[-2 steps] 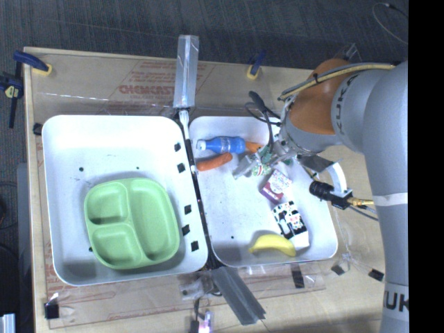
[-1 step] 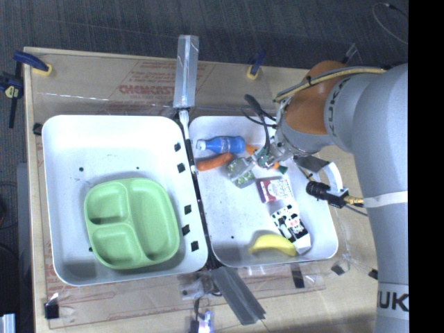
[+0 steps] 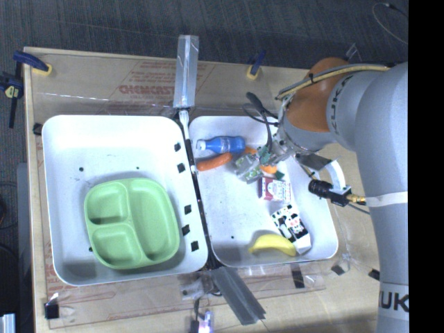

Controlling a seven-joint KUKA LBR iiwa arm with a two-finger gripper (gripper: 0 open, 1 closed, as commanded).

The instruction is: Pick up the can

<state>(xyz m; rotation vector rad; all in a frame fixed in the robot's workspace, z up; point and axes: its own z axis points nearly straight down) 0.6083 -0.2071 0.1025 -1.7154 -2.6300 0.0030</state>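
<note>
A wooden desk point(image 3: 104, 82) carries two shallow white bins side by side. The left bin point(image 3: 62, 144) holds a green divided plate point(image 3: 132, 222). The right bin point(image 3: 229, 220) holds a blue bottle point(image 3: 220, 145) lying on its side, an orange carrot point(image 3: 214, 161) just below it, a small carton point(image 3: 275, 189), a black-and-white box point(image 3: 291, 227) and a banana point(image 3: 272, 245) at the near edge. The grey arm point(image 3: 374, 130) reaches in from three o'clock. Its tool point(image 3: 267, 157) is down over a crumpled silvery can point(image 3: 245, 164) near the bin's middle top; the can lies just at the tool's nine o'clock. Whether the tool is parted or closed cannot be told.
</note>
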